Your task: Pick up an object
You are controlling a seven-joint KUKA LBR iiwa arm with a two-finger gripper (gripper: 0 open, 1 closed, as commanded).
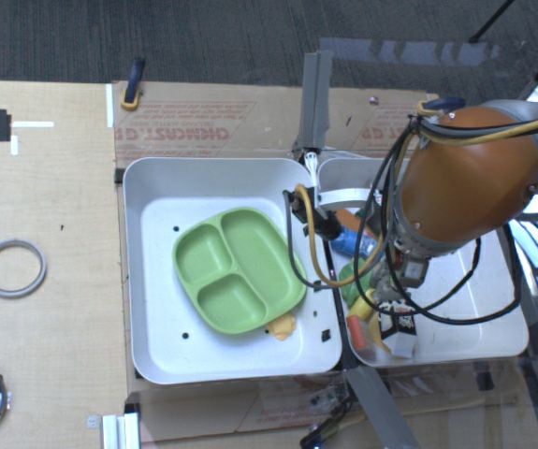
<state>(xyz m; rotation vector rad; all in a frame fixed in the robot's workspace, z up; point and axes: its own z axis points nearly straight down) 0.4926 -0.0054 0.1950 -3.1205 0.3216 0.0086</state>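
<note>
The arm (470, 176) hangs over the right bin (493, 340), its orange wrist hiding most of the end effector (392, 283); whether it is apart or together I cannot tell. Small objects crowd that bin's left side: a blue item (348, 242), an orange one (346, 219) and a red-and-yellow heap (360, 324). The heap lies at about 7 o'clock from the end effector, the blue item at 10 o'clock, both near. The nearest is probably the heap, though cables blur it. The green plate (238, 269) sits in the left bin (147, 279), at 9 o'clock, well apart
</note>
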